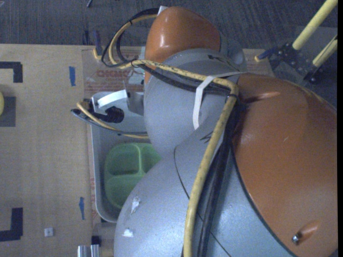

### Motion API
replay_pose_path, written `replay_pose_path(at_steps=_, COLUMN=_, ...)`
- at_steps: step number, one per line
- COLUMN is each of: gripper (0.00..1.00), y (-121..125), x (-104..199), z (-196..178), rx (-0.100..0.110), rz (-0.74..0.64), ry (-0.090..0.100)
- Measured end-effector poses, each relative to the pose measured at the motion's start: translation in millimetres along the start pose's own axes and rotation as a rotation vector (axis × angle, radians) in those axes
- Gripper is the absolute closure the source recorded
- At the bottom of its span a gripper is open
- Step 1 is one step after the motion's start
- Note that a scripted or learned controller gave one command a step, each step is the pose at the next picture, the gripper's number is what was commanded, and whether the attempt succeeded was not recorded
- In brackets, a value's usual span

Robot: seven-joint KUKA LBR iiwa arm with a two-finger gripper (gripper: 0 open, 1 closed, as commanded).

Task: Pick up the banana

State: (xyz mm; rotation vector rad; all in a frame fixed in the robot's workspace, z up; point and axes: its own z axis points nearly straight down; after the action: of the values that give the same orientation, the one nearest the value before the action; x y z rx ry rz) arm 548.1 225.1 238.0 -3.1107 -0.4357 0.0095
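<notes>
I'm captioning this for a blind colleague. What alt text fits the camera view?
A grey and orange robot arm looms close to the camera, covering most of a white bin. A green divided tray lies in the bin beside the arm, on a tan bench.

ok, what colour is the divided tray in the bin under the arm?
Light green: the divided tray shows best in the camera view, partly hidden by the arm.

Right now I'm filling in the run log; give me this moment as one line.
arm: over bin, blocking the view | bin: holds green divided tray | banana: cannot tell | hand: cannot tell
</notes>
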Motion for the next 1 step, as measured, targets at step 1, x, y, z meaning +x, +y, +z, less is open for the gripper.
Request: replay_pose_path(at_steps=1, gripper=1.0, y=1.8, x=0.2, z=123.1, rx=-0.007, rz=-0.265, ry=0.021)
